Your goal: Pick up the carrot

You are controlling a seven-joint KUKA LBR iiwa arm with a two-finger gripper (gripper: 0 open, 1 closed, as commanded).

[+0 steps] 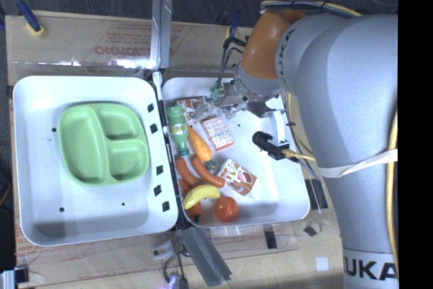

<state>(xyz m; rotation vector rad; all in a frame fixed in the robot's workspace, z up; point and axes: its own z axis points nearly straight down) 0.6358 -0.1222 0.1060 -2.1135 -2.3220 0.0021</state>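
Camera view, looking down at a slant. Two white bins sit side by side on the counter point(81, 37). The left bin point(30, 172) holds a green divided plate point(105, 142), lying flat toward its near-left part. My arm point(338, 91) comes in from the right, orange band over the far rim of the right bin point(287, 189). My fingers point(226, 99) are at that bin's far side, above a brown packet point(190, 106) and just past a red-patterned card point(218, 133). Their ends are a blur of metal, so I cannot tell how wide they stand. The carrot point(198, 143) lies on the bin floor toward the left wall, slanted, between a green bottle point(178, 129) on its left and the red-patterned card on its right. It is near my fingers but apart from them. Nearer the camera, two sausages: one point(207, 173) runs out from under the carrot's lower end, the other point(184, 172) hugs the left wall. A snack pouch point(237, 177) lies right of them. A banana point(201, 195) curves at the near-left corner, with a tomato point(227, 208) just beside it to the right.
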